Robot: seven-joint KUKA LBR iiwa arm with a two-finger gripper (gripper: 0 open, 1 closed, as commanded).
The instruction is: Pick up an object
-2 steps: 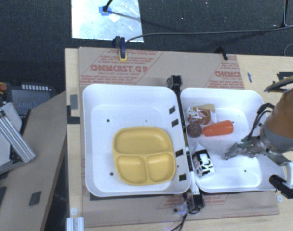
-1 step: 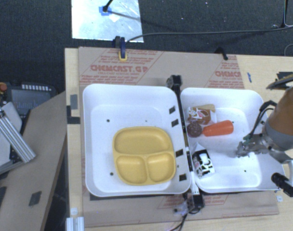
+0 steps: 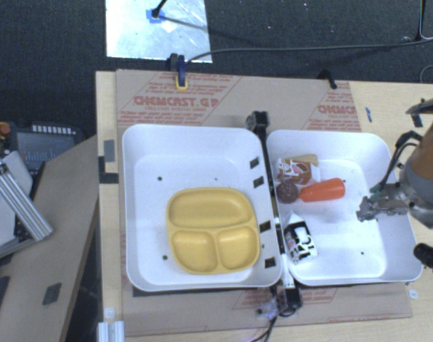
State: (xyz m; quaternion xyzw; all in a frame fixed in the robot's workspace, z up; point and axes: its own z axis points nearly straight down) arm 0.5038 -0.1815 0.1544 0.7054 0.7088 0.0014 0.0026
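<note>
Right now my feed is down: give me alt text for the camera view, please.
The gripper hangs over the right bin at its right side, apart from the carrot, dark ball, snack packet and black-and-white item near the divider. The left bin holds a yellow divided plate.

You see dark carpet (image 3: 45, 41) around the wooden bench (image 3: 273, 91). A shiny metal sheet (image 3: 142, 27) lies behind it.

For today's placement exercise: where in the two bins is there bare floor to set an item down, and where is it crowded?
Left bin: bare floor above and left of the yellow tray. Right bin: bare floor between the black-and-white item and the hand. Crowded: upper left, where the carrot, snack packet and dark ball cluster.
</note>
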